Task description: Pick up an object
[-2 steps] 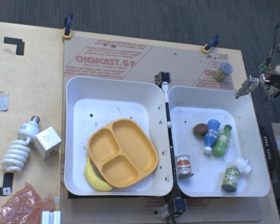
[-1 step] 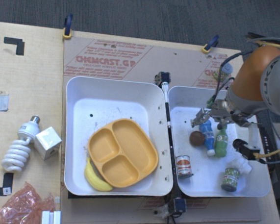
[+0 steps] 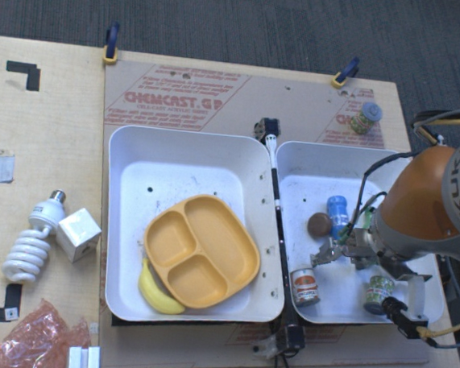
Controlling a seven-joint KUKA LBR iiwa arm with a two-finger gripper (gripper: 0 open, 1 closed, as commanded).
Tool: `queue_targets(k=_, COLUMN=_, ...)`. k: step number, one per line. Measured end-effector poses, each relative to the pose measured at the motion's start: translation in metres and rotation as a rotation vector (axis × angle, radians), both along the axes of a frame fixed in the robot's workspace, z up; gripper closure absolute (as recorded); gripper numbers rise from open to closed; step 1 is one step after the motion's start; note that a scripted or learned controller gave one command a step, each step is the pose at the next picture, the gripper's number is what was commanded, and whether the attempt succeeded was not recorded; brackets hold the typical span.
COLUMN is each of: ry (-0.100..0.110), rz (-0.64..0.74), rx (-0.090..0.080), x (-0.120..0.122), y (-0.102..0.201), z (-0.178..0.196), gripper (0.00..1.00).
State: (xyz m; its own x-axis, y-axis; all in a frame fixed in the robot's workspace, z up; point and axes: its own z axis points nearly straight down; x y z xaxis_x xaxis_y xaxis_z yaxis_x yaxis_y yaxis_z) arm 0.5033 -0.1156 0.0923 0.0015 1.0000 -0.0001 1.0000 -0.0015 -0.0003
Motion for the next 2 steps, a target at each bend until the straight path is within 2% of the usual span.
queue_targets(k=1, ry=-0.002, rz=0.001, rx=-0.001, x=0.064, y=0.0, z=0.0, gripper=0.0)
queue_targets(k=2, ry=-0.004, rz=-0.001, rx=-0.001, x=0.065, y=-0.001, z=0.011, gripper=1.0)
